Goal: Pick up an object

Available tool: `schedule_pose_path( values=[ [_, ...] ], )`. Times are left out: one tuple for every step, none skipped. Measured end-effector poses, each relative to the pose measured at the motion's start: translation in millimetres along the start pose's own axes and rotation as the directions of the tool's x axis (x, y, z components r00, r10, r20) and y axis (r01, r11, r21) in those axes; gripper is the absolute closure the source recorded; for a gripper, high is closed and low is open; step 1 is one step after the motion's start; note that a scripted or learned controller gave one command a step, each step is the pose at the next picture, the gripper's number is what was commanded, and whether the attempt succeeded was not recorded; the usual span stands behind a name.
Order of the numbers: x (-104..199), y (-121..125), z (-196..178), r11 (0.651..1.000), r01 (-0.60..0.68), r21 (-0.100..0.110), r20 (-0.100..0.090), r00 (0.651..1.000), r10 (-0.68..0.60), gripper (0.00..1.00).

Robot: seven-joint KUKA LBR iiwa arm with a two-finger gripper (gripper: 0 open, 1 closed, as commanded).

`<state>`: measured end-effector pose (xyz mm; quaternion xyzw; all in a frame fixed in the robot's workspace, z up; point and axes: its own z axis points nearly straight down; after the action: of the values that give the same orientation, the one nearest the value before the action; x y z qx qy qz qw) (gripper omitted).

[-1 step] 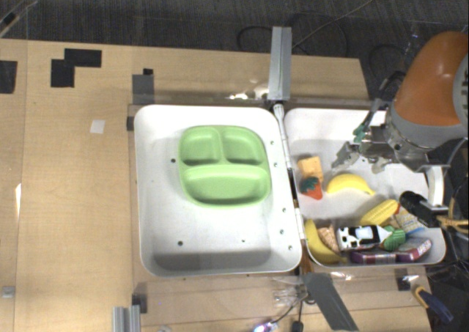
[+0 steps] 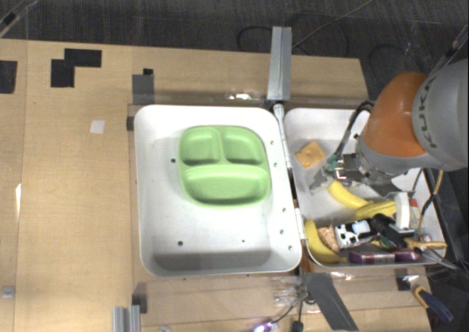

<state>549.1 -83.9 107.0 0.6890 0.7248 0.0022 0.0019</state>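
The camera view looks down on a wooden counter (image 2: 66, 198) carrying two white bins side by side, and the left bin (image 2: 157, 198) serves as the landmark here. Inside the left bin, toward its far half, lies a green divided plate (image 2: 222, 164) with three compartments. Just right of the left bin, touching it along a shared edge, sits the right bin (image 2: 308, 122), where the loose objects are. A tan square piece (image 2: 310, 155) lies near that shared edge, and a yellow banana (image 2: 350, 196) lies further right of it. Toward the near corner of the right bin are another yellow piece (image 2: 319, 242), a small black-and-white item (image 2: 352, 232) and a purple marker (image 2: 377, 256), crowded together. The grey and orange arm (image 2: 399, 125) reaches over the right bin, and its hand (image 2: 338, 169) hangs low just above the banana, between it and the tan piece; whether the hand is wide or narrow I cannot tell.
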Motion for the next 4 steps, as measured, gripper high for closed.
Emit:
schedule_pose_path(
  values=[
    [0,0,0,1.000,0.000,0.000,0.000,1.000,0.000,0.00],
    [1,2,-11,1.000,0.001,-0.005,0.000,1.000,-0.001,1.00],
    [-50,16,16,0.960,0.280,-0.009,0.005,0.960,-0.280,1.00],
    [-52,16,16,0.961,0.278,-0.009,0.008,0.961,-0.278,0.00]
  ],
)
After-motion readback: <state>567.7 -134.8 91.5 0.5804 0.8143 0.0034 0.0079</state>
